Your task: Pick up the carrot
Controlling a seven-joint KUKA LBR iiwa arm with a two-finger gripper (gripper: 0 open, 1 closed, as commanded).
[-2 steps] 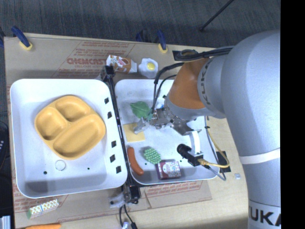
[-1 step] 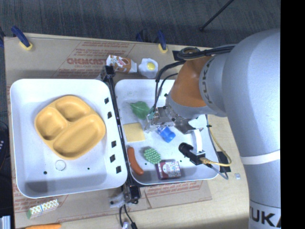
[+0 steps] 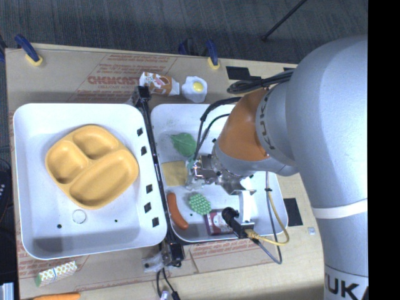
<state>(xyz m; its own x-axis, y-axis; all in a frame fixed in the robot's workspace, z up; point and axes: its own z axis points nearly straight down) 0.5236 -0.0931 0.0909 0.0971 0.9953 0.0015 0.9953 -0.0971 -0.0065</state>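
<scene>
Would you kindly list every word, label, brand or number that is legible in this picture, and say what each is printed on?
"UK": large white letters, cut off by the frame edge, on the grey robot arm's base.
Red print on the brown cardboard sheet under the two shallow white bins: too blurred to read.
Label on the small brown and white packet behind the bins: too small to read.
Dark red packet in the right bin: print illegible.
</scene>
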